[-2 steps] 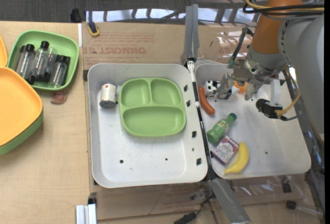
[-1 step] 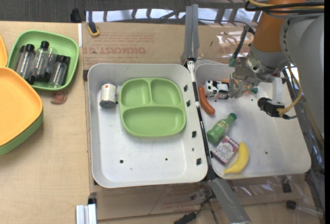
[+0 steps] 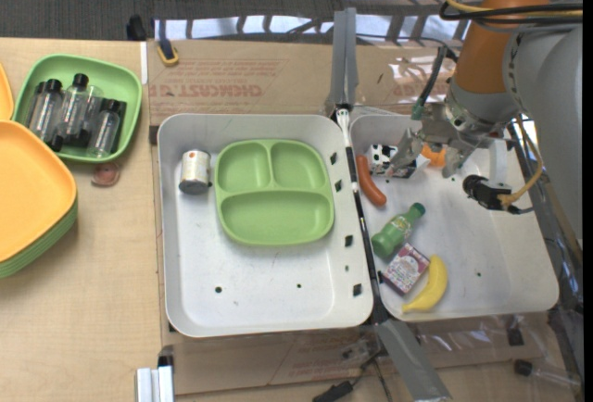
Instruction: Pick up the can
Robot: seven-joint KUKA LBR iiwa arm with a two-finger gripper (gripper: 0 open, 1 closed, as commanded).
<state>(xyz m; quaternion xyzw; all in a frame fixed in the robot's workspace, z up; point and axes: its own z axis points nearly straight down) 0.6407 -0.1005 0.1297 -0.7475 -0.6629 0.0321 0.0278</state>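
One shiny round can [image 3: 195, 171] (metal) beside green sectioned plate [image 3: 274, 191].

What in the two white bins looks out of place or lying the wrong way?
The can lies on its side in the left bin, beside the green divided plate. The green bottle also lies tipped over in the right bin. Nothing looks spilled or broken.

Bench [image 3: 83, 317] with two white bins [image 3: 185, 280]

text: "CHEMCIZL" (mirrored, approximate) | on: cardboard sheet [image 3: 243, 76] behind bins | other labels: illegible
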